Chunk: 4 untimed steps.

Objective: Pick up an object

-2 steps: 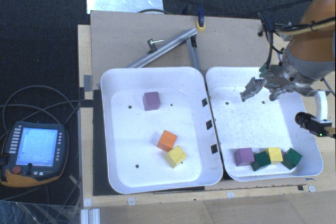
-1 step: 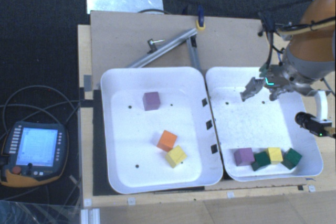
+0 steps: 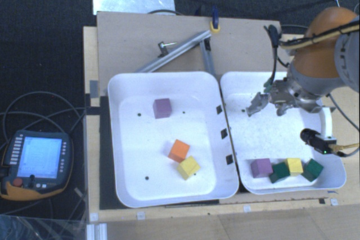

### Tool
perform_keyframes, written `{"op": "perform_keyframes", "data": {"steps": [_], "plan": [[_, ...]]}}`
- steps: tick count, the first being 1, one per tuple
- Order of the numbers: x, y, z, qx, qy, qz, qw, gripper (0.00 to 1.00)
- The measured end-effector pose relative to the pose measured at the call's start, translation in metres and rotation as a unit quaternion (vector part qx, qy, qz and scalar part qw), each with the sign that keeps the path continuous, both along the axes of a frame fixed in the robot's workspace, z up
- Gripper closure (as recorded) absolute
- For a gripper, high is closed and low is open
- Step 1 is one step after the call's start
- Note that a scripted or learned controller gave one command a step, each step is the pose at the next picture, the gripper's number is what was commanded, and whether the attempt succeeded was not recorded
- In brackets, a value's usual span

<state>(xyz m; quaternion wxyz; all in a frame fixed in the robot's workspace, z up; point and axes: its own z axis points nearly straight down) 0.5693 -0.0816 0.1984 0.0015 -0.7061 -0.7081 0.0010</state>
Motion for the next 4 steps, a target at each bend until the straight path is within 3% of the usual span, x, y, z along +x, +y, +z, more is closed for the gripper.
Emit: {"op": "perform_keyframes", "data": {"steps": [2, 3, 4], "plan": [[-0.011, 0.000, -0.102, -0.0001, 0.000, 0.000, 1.0000, 0.00], [-0.009, -0.001, -0.088, -0.0004, -0.003, 0.001, 1.0000, 1.00], [-0.014, -0.003, -0.026, -0.0009, -0.005, 0.001, 1.0000, 1.00]]}}
